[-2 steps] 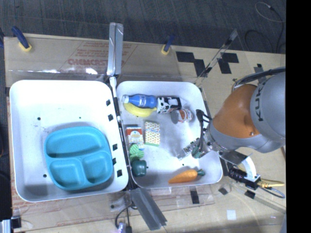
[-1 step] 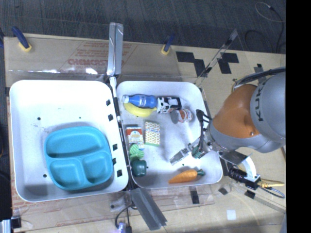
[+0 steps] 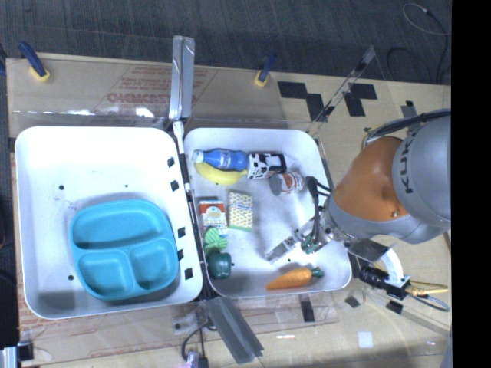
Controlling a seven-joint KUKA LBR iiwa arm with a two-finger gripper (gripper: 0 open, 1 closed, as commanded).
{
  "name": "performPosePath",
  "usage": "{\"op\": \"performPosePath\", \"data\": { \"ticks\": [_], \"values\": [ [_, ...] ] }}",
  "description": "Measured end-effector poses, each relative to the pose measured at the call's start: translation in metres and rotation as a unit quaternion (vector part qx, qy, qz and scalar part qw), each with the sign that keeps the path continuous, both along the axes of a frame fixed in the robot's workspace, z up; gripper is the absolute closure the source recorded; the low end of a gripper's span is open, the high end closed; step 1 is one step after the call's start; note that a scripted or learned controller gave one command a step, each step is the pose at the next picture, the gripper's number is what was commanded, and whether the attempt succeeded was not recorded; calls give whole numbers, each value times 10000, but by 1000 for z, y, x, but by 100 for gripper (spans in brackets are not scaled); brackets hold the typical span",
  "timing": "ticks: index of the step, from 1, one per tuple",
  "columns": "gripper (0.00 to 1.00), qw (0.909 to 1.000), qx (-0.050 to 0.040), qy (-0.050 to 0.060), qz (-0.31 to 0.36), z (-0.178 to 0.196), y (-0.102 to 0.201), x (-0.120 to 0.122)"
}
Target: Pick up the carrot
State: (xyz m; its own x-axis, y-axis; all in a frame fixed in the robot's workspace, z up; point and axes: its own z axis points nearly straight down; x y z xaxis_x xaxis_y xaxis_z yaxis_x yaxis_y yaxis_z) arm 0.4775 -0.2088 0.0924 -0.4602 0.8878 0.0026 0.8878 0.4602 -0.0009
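Observation:
The orange carrot (image 3: 291,278) with its green top lies on its side near the front right corner of the right bin (image 3: 326,156). My gripper (image 3: 285,245) hangs low in that bin, just behind the carrot and slightly to its left. A strip of white bin floor separates them. I see nothing held in the gripper. The grey arm with its orange band (image 3: 368,194) reaches in over the bin's right rim.
The right bin also holds a blue bottle (image 3: 222,159), a banana (image 3: 217,175), a black-and-white carton (image 3: 266,165), a small can (image 3: 288,182), two small boxes (image 3: 228,211) and a green pepper (image 3: 219,264). A blue divided tray (image 3: 123,250) lies in the left bin (image 3: 46,159).

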Motion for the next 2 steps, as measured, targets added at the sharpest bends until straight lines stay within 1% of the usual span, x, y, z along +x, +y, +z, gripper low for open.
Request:
{"op": "performPosePath", "data": {
  "ticks": [1,2],
  "values": [
    [100,10000,3,2,26,10,1,1],
    [0,10000,2,3,27,10,1,1]
  ]
}}
